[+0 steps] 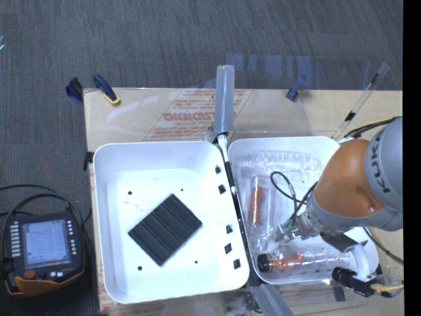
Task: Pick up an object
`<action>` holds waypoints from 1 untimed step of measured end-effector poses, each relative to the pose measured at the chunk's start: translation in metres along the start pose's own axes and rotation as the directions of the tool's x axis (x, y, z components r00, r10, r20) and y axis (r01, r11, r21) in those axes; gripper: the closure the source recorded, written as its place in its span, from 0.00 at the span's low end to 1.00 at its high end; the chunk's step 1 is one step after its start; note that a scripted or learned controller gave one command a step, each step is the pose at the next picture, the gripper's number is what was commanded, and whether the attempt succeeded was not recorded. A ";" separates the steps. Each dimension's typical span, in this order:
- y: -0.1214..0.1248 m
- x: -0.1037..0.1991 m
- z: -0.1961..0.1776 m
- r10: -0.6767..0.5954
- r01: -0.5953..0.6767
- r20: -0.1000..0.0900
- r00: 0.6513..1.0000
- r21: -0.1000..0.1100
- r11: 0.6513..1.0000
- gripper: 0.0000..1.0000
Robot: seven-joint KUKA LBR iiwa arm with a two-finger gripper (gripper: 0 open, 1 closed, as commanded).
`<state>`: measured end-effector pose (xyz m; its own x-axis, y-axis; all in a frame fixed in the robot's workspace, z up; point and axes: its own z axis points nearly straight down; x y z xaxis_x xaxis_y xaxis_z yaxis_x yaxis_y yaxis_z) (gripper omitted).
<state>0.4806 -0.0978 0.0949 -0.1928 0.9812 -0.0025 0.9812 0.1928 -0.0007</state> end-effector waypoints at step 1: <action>0.000 0.001 0.000 0.000 0.000 -0.003 1.000 0.001 1.000 0.00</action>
<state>0.4801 -0.0968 0.0944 -0.1929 0.9812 0.0007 0.9812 0.1929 -0.0021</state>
